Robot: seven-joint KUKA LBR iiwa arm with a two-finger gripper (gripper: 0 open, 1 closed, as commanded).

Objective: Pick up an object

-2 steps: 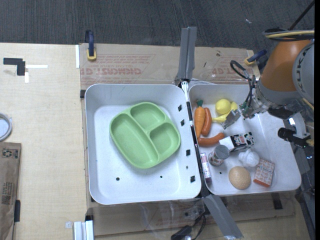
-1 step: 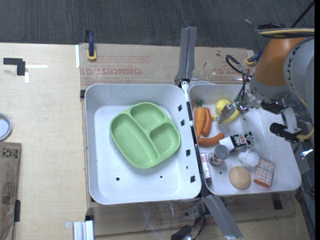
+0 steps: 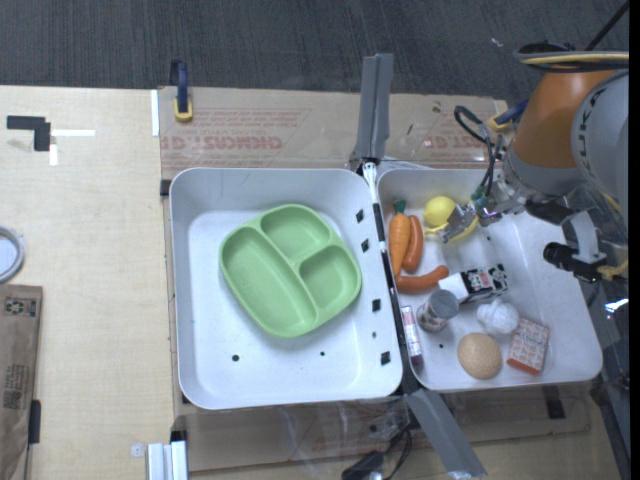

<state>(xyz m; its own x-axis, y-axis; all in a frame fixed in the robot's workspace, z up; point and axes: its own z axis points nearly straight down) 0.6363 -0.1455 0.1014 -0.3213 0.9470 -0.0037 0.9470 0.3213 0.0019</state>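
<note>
The right bin [image 3: 560,298] holds several small things. An orange carrot [image 3: 399,240] lies by its left wall, with a reddish-orange stick [image 3: 421,278] below it. A yellow lemon-like ball [image 3: 438,209] sits near the bin's back. My gripper [image 3: 468,219] hangs low just right of that ball, close to it or touching it, with a yellowish piece at its tip. I cannot tell whether it grips anything. Further forward lie a black-and-white pack [image 3: 481,280], a grey cup [image 3: 436,310], a white crumpled lump [image 3: 497,317], a tan egg-shaped ball [image 3: 479,355] and a patterned box [image 3: 528,347].
The left bin [image 3: 200,368] bears a green divided plate [image 3: 290,268]. A grey divider bar [image 3: 375,118] stands between the bins at the back. A thin tube [image 3: 408,330] lies along the right bin's left wall. The arm's orange band [image 3: 560,118] looms over the back right corner.
</note>
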